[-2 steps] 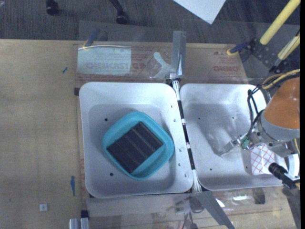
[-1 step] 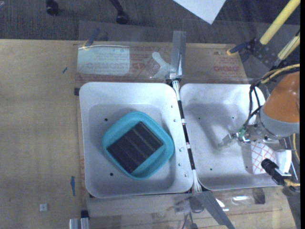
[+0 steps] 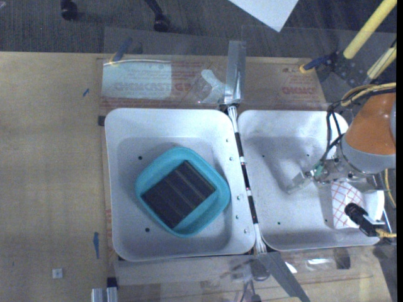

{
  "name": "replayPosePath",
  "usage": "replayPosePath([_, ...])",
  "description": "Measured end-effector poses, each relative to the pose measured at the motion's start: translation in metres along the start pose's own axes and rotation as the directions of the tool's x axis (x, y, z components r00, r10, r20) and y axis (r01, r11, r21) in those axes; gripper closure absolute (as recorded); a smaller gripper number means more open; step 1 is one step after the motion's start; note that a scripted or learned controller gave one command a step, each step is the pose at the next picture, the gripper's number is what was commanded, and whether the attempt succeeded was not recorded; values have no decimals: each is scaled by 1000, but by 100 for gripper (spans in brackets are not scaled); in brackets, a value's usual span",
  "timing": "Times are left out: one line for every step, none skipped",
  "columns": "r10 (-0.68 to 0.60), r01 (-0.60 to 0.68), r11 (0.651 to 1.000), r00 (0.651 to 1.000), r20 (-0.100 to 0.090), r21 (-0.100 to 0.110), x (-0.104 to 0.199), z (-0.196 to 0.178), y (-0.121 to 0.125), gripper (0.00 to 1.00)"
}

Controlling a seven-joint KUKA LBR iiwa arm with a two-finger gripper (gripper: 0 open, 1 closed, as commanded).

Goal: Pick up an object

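The arm is reaching in from the right, its orange band hanging over the right edge of the right bin. The gripper is pointing leftward and sitting low over the middle of that bin's floor. It is showing as a pale blur, so I cannot tell whether it is spread or closed, nor whether anything is in it. Just beside the wrist, at the bin's right side, a red-and-white checked piece is lying partly under the arm.

In the left bin, a teal square tray is resting near the middle of the floor, turned cornerwise to the bin walls, and a dark ridged block is sitting inside it. It is lying well apart from the gripper, across the divide where the two bins are touching.

Both bins are standing side by side on the wooden table, with a clear plastic packet lying flat behind the left one.
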State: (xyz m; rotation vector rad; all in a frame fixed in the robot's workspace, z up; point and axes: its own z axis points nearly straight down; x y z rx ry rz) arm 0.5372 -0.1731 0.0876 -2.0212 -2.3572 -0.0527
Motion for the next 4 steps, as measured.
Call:
replayPosePath([1, -1, 1000, 1000, 10, -13, 2, -1, -5, 0])
replayPosePath([202, -202, 979, 978, 50, -9, 18, -49, 62, 0])
replayPosePath([198, -198, 980, 979, 53, -10, 19, -59, 63, 100])
replayPosePath([79, -79, 997, 996, 50, -1, -8, -99, 21, 100])
